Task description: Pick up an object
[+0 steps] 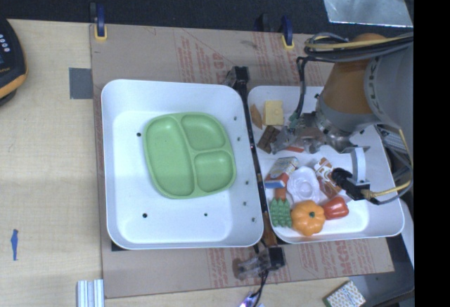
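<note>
The right white bin holds a heap of toy food. Along its front lie an orange pumpkin, a red pepper and a green knobbly piece. A white round lid and a small red and white box lie in the middle. At the back left are a yellow block, a tan wedge and a brown piece. My gripper is low in this bin, just right of the brown piece and below the yellow block. The wrist hides its tips.
The left white bin carries a green divided plate. The grey arm with its orange band covers the right bin's back right part, with cables looping beside it. A black clamp sits between the bins at the back.
</note>
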Action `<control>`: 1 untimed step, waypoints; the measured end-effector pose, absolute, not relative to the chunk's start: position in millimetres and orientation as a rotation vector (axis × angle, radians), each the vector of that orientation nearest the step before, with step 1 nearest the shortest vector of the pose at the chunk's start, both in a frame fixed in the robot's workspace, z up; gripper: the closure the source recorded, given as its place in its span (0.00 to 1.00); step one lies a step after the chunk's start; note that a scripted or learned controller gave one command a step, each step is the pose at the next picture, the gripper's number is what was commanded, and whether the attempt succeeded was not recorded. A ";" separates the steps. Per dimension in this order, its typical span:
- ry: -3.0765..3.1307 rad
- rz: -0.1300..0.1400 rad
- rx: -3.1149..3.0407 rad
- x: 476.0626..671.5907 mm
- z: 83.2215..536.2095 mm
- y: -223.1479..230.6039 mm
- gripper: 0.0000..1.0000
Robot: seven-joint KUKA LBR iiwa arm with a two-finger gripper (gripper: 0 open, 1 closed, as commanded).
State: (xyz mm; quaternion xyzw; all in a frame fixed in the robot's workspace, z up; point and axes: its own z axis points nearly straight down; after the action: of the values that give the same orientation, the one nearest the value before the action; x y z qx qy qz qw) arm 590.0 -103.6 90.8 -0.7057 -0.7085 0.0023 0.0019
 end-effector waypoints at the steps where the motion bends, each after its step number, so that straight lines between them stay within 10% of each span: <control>1: -2.228 0.000 -2.216 633.3 92.6 -102.0 0.00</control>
State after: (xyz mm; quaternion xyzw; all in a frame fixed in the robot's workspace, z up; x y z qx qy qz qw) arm 633.3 -102.0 92.6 -0.7052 -0.7090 0.0000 -0.0003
